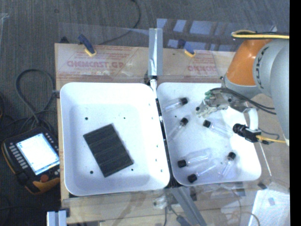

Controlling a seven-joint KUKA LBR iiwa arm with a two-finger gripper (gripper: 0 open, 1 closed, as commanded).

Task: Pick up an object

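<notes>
— Vials (pixel 194 157) with black caps, where do we see them?
— Scattered across the right bin (pixel 254 173). Our tool (pixel 210 105) hangs over its upper part; its state we cannot tell.

Two shallow white bins sit side by side on the bench. The left bin (pixel 70 126) holds one dark ribbed rectangular pad (pixel 107 149). The right bin (pixel 244 173) holds about seven clear vials with black caps (pixel 194 158).
</notes>
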